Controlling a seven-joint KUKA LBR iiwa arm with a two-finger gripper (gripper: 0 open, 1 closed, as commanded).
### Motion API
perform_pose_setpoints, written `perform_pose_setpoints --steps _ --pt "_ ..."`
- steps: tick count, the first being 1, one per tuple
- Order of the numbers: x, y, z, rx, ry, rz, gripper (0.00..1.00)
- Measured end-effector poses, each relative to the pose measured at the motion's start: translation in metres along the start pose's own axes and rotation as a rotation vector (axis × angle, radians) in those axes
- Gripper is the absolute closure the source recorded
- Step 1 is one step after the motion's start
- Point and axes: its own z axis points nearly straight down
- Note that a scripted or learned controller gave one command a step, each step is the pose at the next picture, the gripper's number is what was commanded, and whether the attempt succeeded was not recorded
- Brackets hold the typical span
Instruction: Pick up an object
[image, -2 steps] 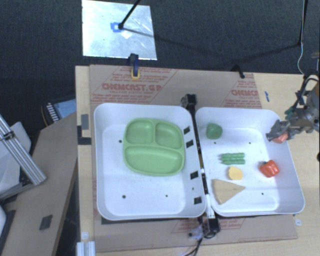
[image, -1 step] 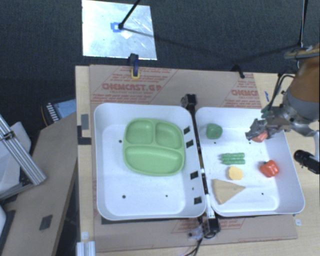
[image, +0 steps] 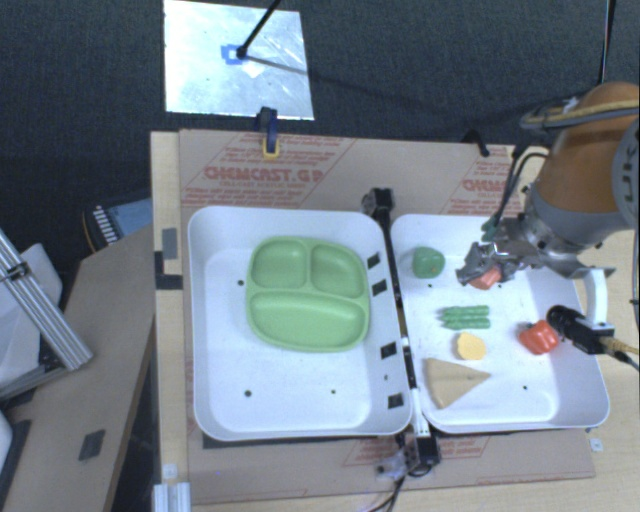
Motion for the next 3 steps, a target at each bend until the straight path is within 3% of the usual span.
perform_pose_setpoints --steps 2,3 --pt "0.102 0.003 0.014 0.001 0.001 0.0 1.0" --pt "0.16 0.006 0.002 0.0 0.001 -0.002 1.0"
